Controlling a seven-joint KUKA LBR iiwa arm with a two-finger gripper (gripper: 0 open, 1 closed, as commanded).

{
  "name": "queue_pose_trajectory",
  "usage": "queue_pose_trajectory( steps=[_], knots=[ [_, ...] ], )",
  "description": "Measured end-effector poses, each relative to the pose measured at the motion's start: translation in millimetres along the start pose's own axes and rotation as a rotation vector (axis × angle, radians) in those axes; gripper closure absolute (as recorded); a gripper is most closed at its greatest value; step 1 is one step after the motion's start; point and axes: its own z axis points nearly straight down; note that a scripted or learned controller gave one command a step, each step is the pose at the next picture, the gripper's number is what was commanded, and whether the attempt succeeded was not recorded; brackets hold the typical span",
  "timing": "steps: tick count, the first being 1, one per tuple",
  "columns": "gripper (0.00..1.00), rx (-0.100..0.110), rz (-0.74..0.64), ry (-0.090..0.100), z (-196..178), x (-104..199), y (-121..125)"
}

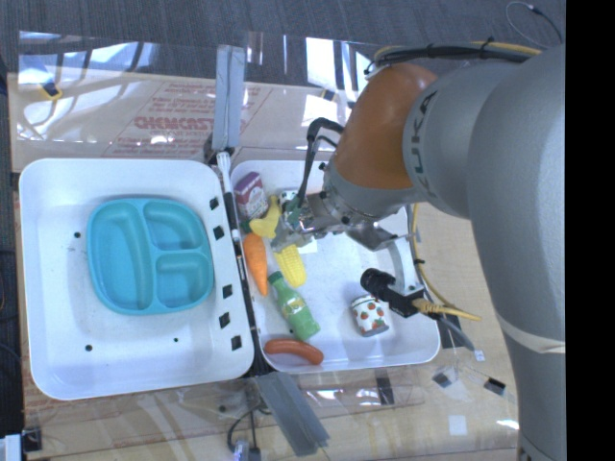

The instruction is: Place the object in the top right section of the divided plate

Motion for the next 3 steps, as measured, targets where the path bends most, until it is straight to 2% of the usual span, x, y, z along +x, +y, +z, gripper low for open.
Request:
queue_pose_trajectory(
  steps=[1,2,3],
  knots=[
    [1.00,0.000,0.065,-0.001,-12.3,75.2,7.9],
    [1.00,0.001,0.143,0.000,-41.9,144.4,-25.0],
    [0.00,0.002,0.144,0.000,-41.9,143.9,-25.0]
  ],
)
